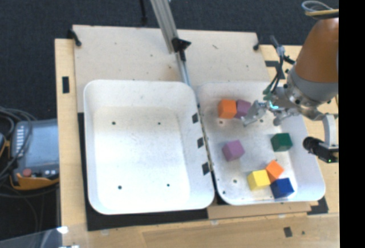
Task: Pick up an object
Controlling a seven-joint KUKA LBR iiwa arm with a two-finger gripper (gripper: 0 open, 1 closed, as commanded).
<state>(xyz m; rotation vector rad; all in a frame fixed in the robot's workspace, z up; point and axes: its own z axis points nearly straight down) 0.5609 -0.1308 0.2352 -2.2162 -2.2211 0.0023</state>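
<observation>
The camera view looks down on a desk [65, 127] that carries two shallow white bins side by side. The right bin [305, 144] serves as the landmark here; the left bin [142, 144] lies just beside it, their inner walls nearly touching.

Inside the right bin, toward its far left corner, an orange cube [227, 108] sits touching a pale purple block [243, 108]. The end effector [251, 118] is low at the near right side of that purple block, its metal fingers close against it; whether they are spread or closed cannot be told from this angle, and no block is seen between them. The grey arm with its orange band [320, 53] reaches in over the bin's right wall.

Near the bin's middle lies a second purple cube [232, 150], apart from the others. A green cube [281, 141] rests toward the right wall. At the near side of the bin a yellow cube [259, 179], a smaller orange cube [275, 169] and a blue cube [282, 187] cluster tightly together.

A slanted aluminium rail [162, 7] rises beyond the far wall.
</observation>
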